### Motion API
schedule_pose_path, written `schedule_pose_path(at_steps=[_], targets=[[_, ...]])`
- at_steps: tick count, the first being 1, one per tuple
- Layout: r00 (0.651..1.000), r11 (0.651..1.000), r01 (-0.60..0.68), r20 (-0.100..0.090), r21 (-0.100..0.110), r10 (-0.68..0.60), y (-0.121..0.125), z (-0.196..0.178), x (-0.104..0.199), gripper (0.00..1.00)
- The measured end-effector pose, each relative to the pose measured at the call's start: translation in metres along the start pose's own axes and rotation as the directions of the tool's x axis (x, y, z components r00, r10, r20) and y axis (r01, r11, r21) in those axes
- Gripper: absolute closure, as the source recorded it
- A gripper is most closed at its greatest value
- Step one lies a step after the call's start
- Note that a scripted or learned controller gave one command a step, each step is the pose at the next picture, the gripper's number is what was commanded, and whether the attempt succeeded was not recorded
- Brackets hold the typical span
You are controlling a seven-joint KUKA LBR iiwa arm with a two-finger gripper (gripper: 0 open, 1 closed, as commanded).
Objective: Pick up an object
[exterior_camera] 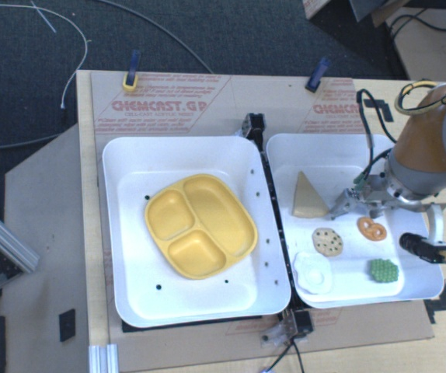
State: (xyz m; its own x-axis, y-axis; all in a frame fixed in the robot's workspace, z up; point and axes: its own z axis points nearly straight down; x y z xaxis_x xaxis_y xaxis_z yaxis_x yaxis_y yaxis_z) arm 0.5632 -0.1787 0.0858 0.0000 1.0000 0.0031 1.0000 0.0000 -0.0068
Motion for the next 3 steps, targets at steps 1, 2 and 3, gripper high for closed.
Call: schedule_pose_path(at_steps=[1,2,3], targets=[[1.0,1.0,0.0,0.001,-0.008,0.0,0.002,-0.015,0.0,1.0],[1.0,1.0,0.001,0.005,-0.012,-0.001,0.0,-0.059,-0.001,1.0],[1.0,1.0,0.001,0.005,-0.014,-0.001,0.001,-0.123,-0.005,1.0]])
